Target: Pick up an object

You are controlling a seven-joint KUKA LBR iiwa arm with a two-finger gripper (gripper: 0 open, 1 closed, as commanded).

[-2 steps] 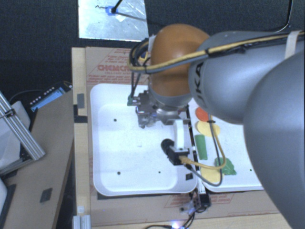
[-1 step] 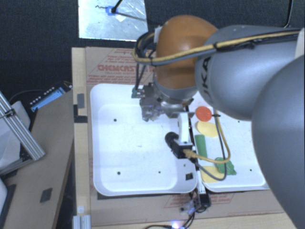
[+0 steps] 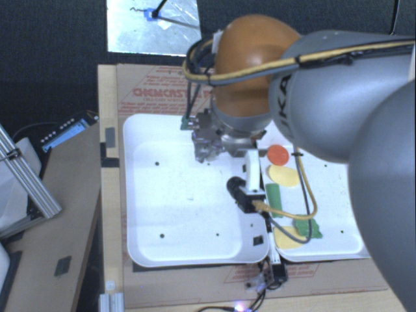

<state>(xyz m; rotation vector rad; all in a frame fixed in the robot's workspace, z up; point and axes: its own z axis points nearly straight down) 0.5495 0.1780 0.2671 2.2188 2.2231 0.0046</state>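
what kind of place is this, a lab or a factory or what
Most likely a robotics lab or test cell. A grey arm reaches over two shallow white bins on a cardboard-lined bench, small coloured objects such as an orange disc lie in the right bin, and loose cables hang across it.

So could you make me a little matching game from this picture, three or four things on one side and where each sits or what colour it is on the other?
Things:
1. round disc
2. oval piece
3. long block
4. gripper

Descriptions:
A. green, just below the yellow oval piece
B. over the left bin, near its top edge
C. orange-red, in the right bin
D. pale yellow, between the disc and the block

Pairs: 1-C, 2-D, 3-A, 4-B
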